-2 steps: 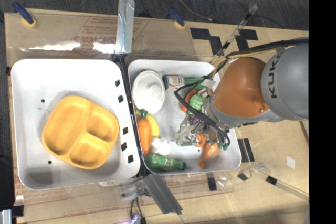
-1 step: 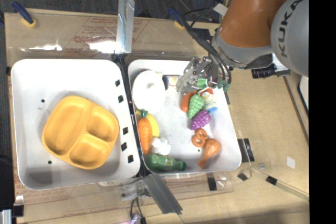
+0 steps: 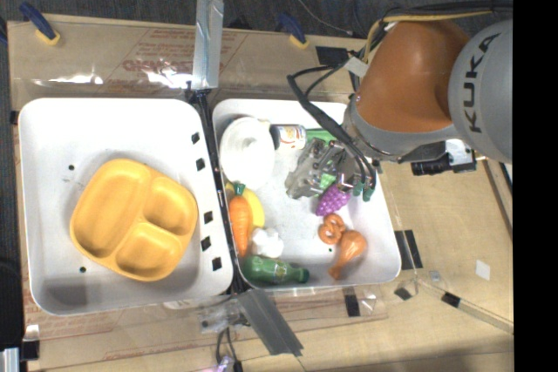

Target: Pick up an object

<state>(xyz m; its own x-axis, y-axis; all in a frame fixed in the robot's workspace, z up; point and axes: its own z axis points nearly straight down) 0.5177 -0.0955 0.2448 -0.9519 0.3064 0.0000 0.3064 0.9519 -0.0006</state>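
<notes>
My gripper [image 3: 307,180] hangs low in the right bin [image 3: 296,253], near its middle, under the orange wrist band. Right beside it lies a purple grape bunch [image 3: 332,201], with a green item [image 3: 323,180] partly hidden under the fingers. Below are a pretzel [image 3: 330,228] and a brown drumstick [image 3: 349,250]. A white bowl [image 3: 246,147] and a small bottle [image 3: 289,136] sit at the bin's top. A carrot [image 3: 239,223], a banana [image 3: 254,207], a white piece [image 3: 267,242] and a green cucumber [image 3: 274,271] lie at its left and bottom.
The left bin [image 3: 44,187] holds a yellow divided tray [image 3: 132,218]. A black divider with clips runs between the two bins. The arm's body covers the right bin's upper right corner.
</notes>
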